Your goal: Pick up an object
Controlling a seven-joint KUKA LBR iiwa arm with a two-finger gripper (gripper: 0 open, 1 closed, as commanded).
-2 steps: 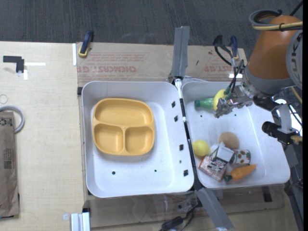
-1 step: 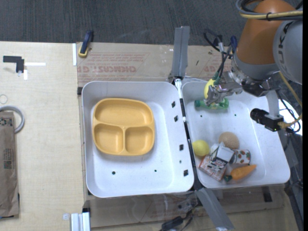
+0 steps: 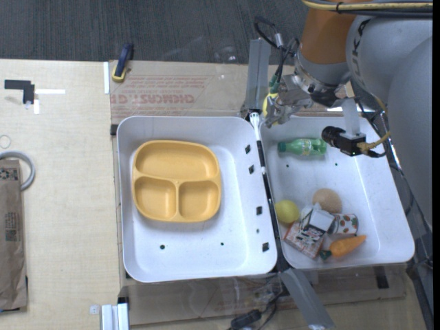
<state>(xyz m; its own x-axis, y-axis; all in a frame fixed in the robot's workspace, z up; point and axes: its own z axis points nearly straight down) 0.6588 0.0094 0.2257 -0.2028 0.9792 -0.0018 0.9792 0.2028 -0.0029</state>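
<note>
The green bottle [image 3: 302,147] lies on its side at the far end of the right bin [image 3: 385,205], ungrasped. The end effector [image 3: 282,105] hangs above the bin's far-left corner, finger state indeterminate. Grasp and lift remain.

This looks like a robotics lab or test cell rather than a home: two shallow white bins [image 3: 189,267] sit clamped side by side on a pale wooden bench [image 3: 55,150], with a sheet of printed cardboard [image 3: 172,91] tucked just behind them. Above the right bin hangs an industrial grey arm [image 3: 385,40] trailing loose cables. Left of the bins lie tape marks and what may be a small black bracket [image 3: 19,86], too small to identify surely.
</note>
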